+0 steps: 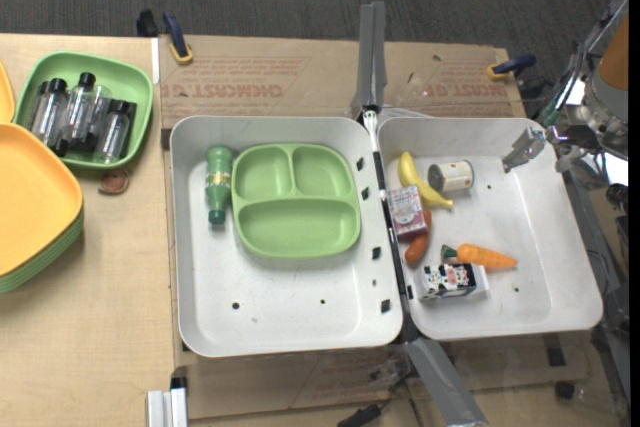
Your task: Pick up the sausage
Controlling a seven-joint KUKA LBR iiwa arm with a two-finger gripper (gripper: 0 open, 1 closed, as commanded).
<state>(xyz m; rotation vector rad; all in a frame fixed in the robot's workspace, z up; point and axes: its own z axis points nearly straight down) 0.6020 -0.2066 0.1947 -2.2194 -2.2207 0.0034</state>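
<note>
Bench (90, 335): tan top, cardboard sheet under both bins, clamps along the far edge.
Left bin (280, 305): white, near half bare; green divided plate (296, 200) in far half, green bottle (218, 183) just beside plate's left edge.
Right bin (540, 285): white; right half and near-right corner bare, things bunched at the left wall.
Arm (605, 85): enters at right, mostly cut off by frame edge.
Pincer (522, 151): over right bin's far-right rim, nothing seen between fingers; how wide it stands, cannot tell, too small and blurred.
Banana (416, 180): far-left of right bin, small can (452, 177) touching it.
Carrot (486, 258): mid-bin, just beyond printed carton (452, 281).
Sausage (417, 246): red, against right bin's left wall, far end hidden under a small red-white packet (404, 211); well apart from pincer.
</note>
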